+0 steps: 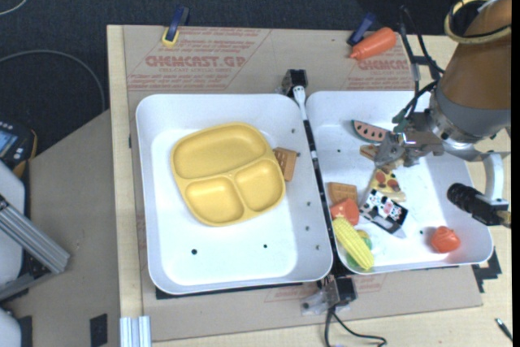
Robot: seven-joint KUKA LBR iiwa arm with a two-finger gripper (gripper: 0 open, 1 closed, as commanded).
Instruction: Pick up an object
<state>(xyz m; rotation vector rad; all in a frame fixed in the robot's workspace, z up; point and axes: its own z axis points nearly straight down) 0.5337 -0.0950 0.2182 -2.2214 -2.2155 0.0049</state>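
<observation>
Gripper (396,152) near right bin's (455,256) clutter

We see the arm (479,69) entering from the right side of the camera view, its broad orange band uppermost and the grey wrist section below it. Dark cables run along its left flank down toward the tool. The wrist leans down and to the left, and the gripper (400,149) hangs at its lower end, a cluster of metal and dark parts. At this slant and size we cannot make out how its tips are set, nor whether anything sits between them.
</observation>
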